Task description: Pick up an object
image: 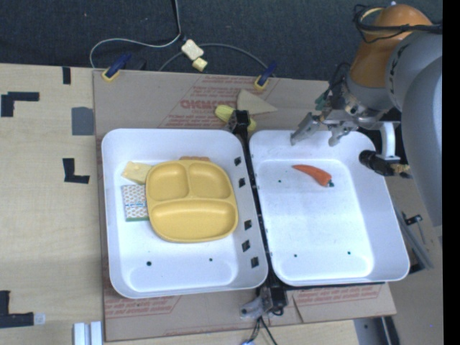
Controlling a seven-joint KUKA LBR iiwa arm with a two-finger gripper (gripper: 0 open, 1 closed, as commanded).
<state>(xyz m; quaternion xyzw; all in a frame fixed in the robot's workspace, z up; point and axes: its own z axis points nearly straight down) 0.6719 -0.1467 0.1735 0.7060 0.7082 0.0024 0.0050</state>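
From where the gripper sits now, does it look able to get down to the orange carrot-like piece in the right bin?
Probably yes. The gripper hovers open over the right bin's far edge, and the orange piece lies alone on the bin floor just in front of it, with nothing between.

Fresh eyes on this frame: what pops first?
The big yellow divided plate in the left bin dominates, partly covering a pale yellow piece and a small patterned block at its left edge. In the right bin a lone orange-red carrot-like object lies near the far side. The gripper hangs open above that bin's far rim, holding nothing.
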